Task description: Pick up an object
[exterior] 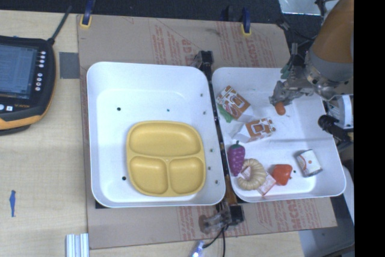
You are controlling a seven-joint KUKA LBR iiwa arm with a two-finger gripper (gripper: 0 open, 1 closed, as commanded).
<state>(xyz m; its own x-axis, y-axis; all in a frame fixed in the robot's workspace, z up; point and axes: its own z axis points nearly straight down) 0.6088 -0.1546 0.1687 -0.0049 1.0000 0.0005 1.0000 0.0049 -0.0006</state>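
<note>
My gripper (281, 98) hangs over the upper right part of the right bin (325, 189), reaching in from the right. A small orange-red piece (280, 109) sits right at its tip; whether it is held or lying on the bin floor is unclear. Further left and below in the same bin lie a brown-and-white snack packet (231, 102), a second small packet (260, 128), a purple toy fruit (236, 157), a beige ring (251, 173), a red toy pepper (281, 174) and a small white box (308, 162).
The left bin (108, 87) holds a yellow divided plate (165, 158). A black and orange control pendant (21, 78) lies on the bench at the far left. Clamps (204, 59) sit where the two bins meet.
</note>
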